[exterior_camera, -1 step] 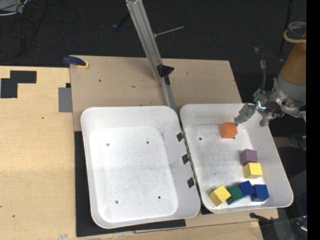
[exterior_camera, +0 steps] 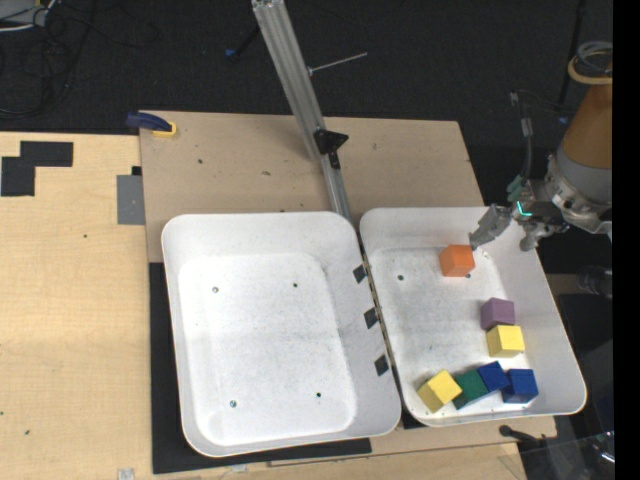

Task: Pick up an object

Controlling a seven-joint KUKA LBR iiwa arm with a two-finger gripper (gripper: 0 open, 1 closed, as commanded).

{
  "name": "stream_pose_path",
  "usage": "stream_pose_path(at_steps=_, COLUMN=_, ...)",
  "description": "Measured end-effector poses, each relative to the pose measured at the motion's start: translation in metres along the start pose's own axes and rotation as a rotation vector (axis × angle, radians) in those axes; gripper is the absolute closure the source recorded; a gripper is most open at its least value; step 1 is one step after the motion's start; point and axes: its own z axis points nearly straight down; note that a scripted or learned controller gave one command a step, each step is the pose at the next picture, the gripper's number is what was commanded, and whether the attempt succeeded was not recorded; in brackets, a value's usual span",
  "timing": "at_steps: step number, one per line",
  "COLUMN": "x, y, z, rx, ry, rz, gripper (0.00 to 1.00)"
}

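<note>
No writing can be read anywhere. Two shallow white bins, smooth plastic with rounded corners, sit side by side on the wooden worktop [exterior_camera: 250, 163]. The right bin [exterior_camera: 420, 313] holds seven blocks: an orange cube [exterior_camera: 457, 260] at 12 o'clock, purple, two yellow, two blue and one green toward 5 o'clock. The claw [exterior_camera: 512, 228] hovers with fingers apart, just right of the orange cube, clasping nothing.

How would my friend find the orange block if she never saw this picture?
Look in the right-hand white bin. Near its top sits the orange block, alone, just left of the gripper. The other blocks cluster lower down, and none is orange.
</note>
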Motion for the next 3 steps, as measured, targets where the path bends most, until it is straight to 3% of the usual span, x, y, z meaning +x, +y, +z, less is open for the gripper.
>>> stream_pose_path(at_steps=2, x=-0.004, y=-0.009, z=0.109, rx=0.006, ry=0.002, rz=0.004, gripper=0.00)
stream_pose_path(at_steps=3, x=-0.003, y=-0.009, z=0.140, rx=-0.001, ry=0.000, rz=0.005, gripper=0.00)
